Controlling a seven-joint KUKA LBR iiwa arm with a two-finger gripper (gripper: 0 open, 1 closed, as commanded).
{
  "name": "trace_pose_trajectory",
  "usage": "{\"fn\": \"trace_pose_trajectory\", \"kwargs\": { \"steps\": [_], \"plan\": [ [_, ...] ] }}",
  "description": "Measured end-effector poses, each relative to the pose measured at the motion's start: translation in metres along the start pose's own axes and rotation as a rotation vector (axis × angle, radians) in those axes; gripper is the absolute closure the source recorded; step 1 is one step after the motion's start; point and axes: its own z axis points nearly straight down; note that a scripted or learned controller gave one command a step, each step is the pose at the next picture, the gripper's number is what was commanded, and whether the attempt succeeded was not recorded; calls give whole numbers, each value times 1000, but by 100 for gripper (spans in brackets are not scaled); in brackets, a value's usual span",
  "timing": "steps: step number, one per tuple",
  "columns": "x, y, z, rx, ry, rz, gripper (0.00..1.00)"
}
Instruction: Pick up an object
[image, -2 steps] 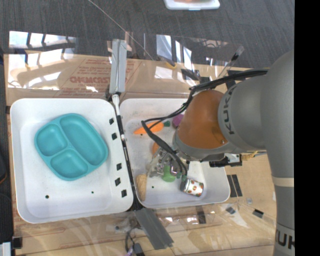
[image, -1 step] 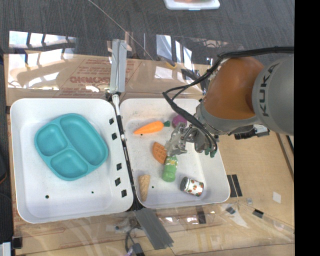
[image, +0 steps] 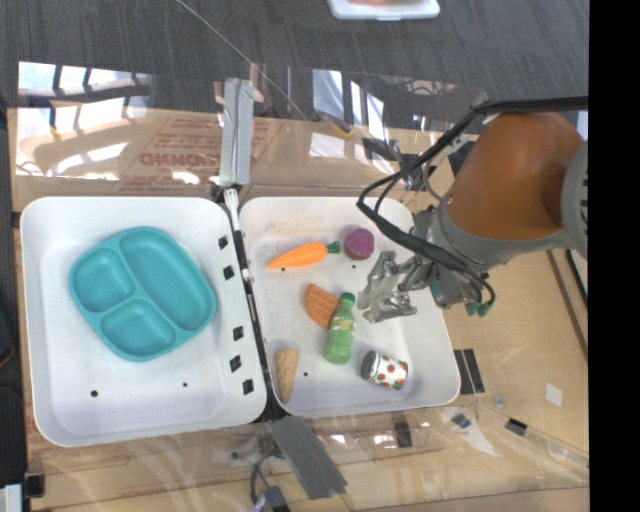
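Two shallow white plastic bins sit side by side on the bench, and we look down on them at a slant. In the left bin (image: 60, 400) lies one thing: a teal plastic plate with three compartments (image: 142, 291), tilted diagonally, with nothing in any of its compartments.

We see six small things in the right bin (image: 430, 385), and the grey arm with its orange band (image: 515, 175) reaches over that bin's right side. Its metal two-finger gripper (image: 382, 292) hangs above the bin floor with its fingers (image: 380, 272) pointing left; they look slightly parted with nothing between them, though we cannot be certain at this angle.

Just left of the fingertips stands a green plastic bottle with a paler label (image: 340, 328), tilted, close to the fingers but apart from them. Touching the bottle's left side is a flat orange waffle-patterned wedge (image: 320, 305). Up and to the left of the fingers lies an orange toy carrot with a green tip (image: 297, 256), pointing left. Directly above the fingers, near the bin's far wall, sits a small round purple toy (image: 359, 243). Below the fingers, near the front wall, a white cup with red and dark spots (image: 385, 371) lies on its side. Further left along the front, a tan cone-shaped piece (image: 287, 370) rests by the wall between the bins.
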Motion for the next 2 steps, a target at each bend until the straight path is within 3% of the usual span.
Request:
{"fn": "trace_pose_trajectory", "kwargs": {
  "steps": [1, 2],
  "plan": [
    [29, 3, -2, -3, 4, -409, 100],
    [15, -22, -24, -2, 1, -802, 100]
  ]
}}
